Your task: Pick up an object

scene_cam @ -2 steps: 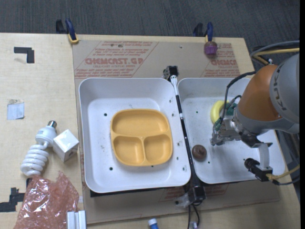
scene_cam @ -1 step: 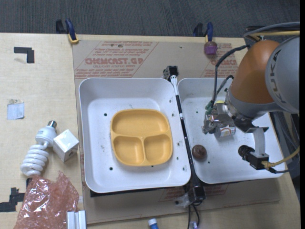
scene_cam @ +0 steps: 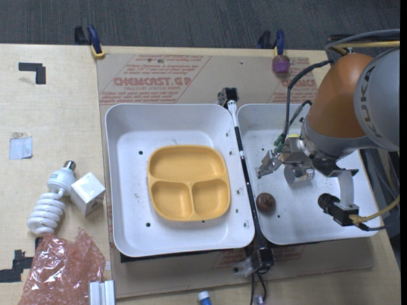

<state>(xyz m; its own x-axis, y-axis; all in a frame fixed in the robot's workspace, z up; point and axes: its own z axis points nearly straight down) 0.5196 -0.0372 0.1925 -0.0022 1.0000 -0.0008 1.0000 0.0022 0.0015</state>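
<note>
- At the far left, on the bare wooden counter [scene_cam: 51, 119], lies a white spiral light bulb [scene_cam: 49, 207], its metal base pointing up and away from the viewer.
- Just beside the bulb, to its right, sits a small white cube [scene_cam: 88, 193], tipped on a slant.
- Below them, at the lower left corner, a crumpled sheet of pinkish plastic wrap [scene_cam: 60, 271] lies on the counter.
- The left bin [scene_cam: 124, 170] holds a yellow divided plate [scene_cam: 189, 182] with three compartments, one wide at the top and two smaller below; it rests flat near the middle of the bin.
- Two blue clamps [scene_cam: 94, 42] grip the far edge of the brown board under the bins, one at each end.
- In the right bin [scene_cam: 280, 230], a small round brown object [scene_cam: 265, 201] rests on the bin floor near the bin's left wall, toward its near side.
- The jaws [scene_cam: 268, 165] hang over the right bin, above and apart from the brown object, not touching it; whether they are apart or together cannot be told from this angle, and nothing is visibly between them.
- The grey arm [scene_cam: 381, 100] with its orange band [scene_cam: 340, 97] enters from the right and covers much of the right bin's far side.
- A small purple object [scene_cam: 281, 63] sits on the board beyond the right bin, just below the right-hand clamp.
</note>
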